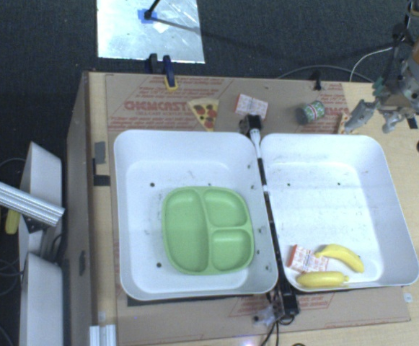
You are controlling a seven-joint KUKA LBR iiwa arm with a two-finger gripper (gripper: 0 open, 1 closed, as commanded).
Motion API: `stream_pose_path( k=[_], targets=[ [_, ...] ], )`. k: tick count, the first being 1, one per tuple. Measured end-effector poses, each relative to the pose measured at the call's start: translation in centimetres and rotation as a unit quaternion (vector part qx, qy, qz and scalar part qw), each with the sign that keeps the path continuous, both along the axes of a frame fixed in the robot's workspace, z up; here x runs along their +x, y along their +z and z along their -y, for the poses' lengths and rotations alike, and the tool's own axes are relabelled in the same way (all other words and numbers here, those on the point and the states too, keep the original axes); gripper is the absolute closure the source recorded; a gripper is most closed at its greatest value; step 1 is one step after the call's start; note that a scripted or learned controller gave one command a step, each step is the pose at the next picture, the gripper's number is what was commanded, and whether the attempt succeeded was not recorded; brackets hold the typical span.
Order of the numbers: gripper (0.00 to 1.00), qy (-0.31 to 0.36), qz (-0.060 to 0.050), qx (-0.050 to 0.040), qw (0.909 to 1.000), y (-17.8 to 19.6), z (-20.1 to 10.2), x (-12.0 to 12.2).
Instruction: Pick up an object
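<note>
The gripper (377, 115) hangs at about two o'clock in the camera view, above the desk (418, 193) just past the far right corner of the right bin (382, 186). Its two fingers (355, 116) stand spread apart with nothing between them.

The right bin holds three things, all bunched at its near edge toward five o'clock. A yellow banana (342, 256) curves there, a second yellow piece (322, 279) lies just below it along the bin's near wall, and a small red and white packet (303, 258) sits just beside both, on their left. These lie well apart from the gripper, across the whole depth of the bin.

The left bin (140, 193) carries a green divided plate (208, 229) with three compartments, resting toward the bin's near half at about six o'clock of the view.

Behind the bins, on the brown cardboard sheet (151, 99), lie a toy pizza slice (204, 112) at twelve o'clock, a small white and red card (251, 105) just to its right, and a small green can (312, 111) lying on its side toward one o'clock, near the gripper's fingers but not touching them.
</note>
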State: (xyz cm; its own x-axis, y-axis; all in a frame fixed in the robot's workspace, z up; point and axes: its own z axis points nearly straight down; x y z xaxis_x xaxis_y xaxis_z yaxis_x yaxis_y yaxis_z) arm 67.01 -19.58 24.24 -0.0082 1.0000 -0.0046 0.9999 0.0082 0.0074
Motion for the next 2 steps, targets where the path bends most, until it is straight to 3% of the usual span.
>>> stream_pose_path(
  k=[2],
  targets=[
    [0.0,0.0,0.0,0.0,1.0,0.0,0.0,0.0]
  ],
)
